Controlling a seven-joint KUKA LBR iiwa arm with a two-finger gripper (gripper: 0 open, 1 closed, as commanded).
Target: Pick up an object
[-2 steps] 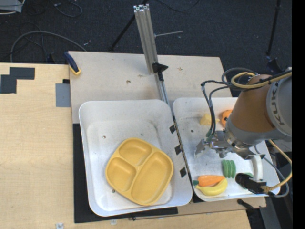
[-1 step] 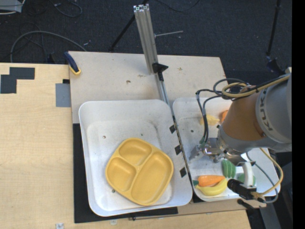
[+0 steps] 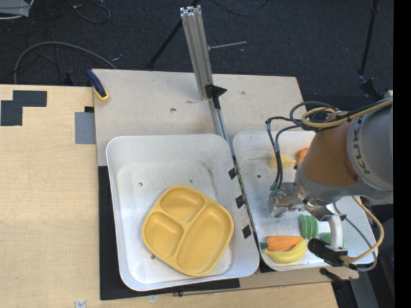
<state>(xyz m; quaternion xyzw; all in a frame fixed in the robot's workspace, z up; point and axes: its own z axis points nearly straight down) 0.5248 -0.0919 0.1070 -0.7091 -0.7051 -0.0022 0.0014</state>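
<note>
**Jaws low in the right bin, toy food just below them in the frame**

The arm (image 3: pixel 334 159) reaches in from the right of the frame and its wrist hangs over the middle of the right bin (image 3: pixel 253 153). The jaws sit low over what looks like bare bin floor. The wrist hides them from this slanted view, so I cannot tell whether they are open or closed, and nothing can be seen held between them.

The nearest candidates lie in the lower right of the frame, in the near corner of the same bin:

- An orange carrot (image 3: pixel 283 242) lies almost straight below the jaws in the picture. Its long axis runs left to right, with the blunt end toward the right.
- A yellow banana (image 3: pixel 287 255) touches the carrot's lower side. It curves along the bin's rim on much the same left-right line.
- A green piece (image 3: pixel 308 226) sits just beside the wrist, to the lower right of the jaws and partly covered by the arm.

Farther up the bin, an orange piece (image 3: pixel 301 154) and a pale yellow piece (image 3: pixel 275 162) peek out from behind the arm.

The left bin (image 3: pixel 128 165) holds a yellow divided plate (image 3: pixel 192 236), well apart from the jaws. Both bins rest on the pale counter (image 3: pixel 154 101).

As I judge it, the carrot is the likeliest pick. It calls for a short shift toward the bottom of the frame, with the jaws closing across its narrow width. The banana pressed against it could crowd that grasp.
</note>
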